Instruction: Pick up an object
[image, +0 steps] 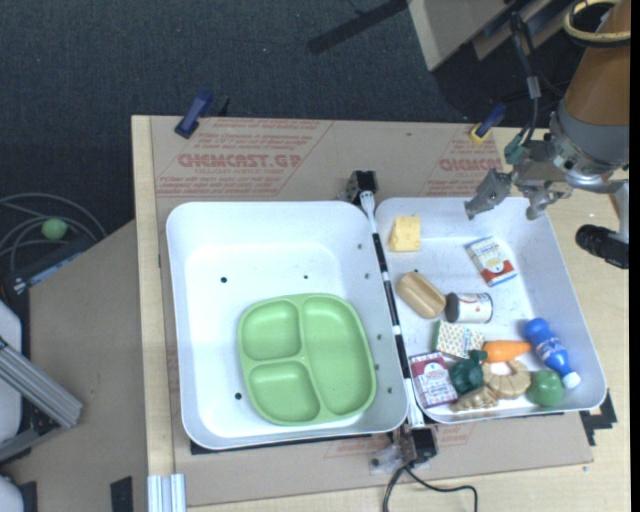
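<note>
The jaws (510, 200) are seen spread apart at the far rim of the right bin (565, 262), with nothing between them; one finger is at the bin's far edge and the other just beside it toward the arm. No object is grasped, so the pick is judged not yet done, and a descent onto a chosen thing and a closing of the jaws are what is left.

Nearest the jaws, a small red-and-white packet (491, 260) lies flat on the bin floor, and a yellow cheese wedge (405, 234) is set near the dividing wall. Further toward the near side, a tan bread roll (420, 295) and a small can (470, 307) lie close together. At the near end, a crowded heap is found: a blue bottle (547, 349), an orange carrot (507, 351), a green ball (546, 388) and a red carton (432, 379), several touching.

In the left bin (200, 260) a green divided plate (303, 357) is resting. Both bins are carried by a brown board on the surface (250, 160).
</note>
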